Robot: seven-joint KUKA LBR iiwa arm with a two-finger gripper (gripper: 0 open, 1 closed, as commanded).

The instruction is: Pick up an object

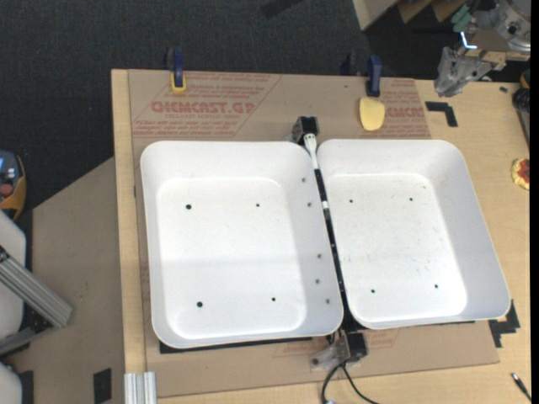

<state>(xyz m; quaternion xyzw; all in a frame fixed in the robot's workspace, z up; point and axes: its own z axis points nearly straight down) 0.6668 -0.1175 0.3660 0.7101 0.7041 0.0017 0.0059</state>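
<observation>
the tabletop (278, 95) is a brown board, printed with red lettering along its far edge and pinned there by two blue clamps (176, 66). it carries two shallow white bins side by side, the left bin (156, 251) and the right bin (472, 217), their inner rims touching along a dark strip down the middle. both bin floors show bare white with a few small dark dots.

the gripper (455, 70) hangs at the tabletop's far right corner, beyond the far rim of the right bin and outside both bins. it reads as a pale metal shape under the wrist; whether it is released or clenched i cannot tell at this size, and nothing is seen between it.

the nearest pickable thing looks to be a small yellow object (372, 114), lying on the tabletop just beyond the far edge of the right bin, below the right-hand clamp. it is rounded, slightly taller than wide, its long axis running roughly from far edge to near edge. a small reddish object (520, 172) sits at the right edge.

from the gripper the yellow object lies toward the left edge and a little nearer the camera, with bare board between them. the pick seems not yet begun; my guess is the coming move turns on that leftward offset, then a descent.
</observation>
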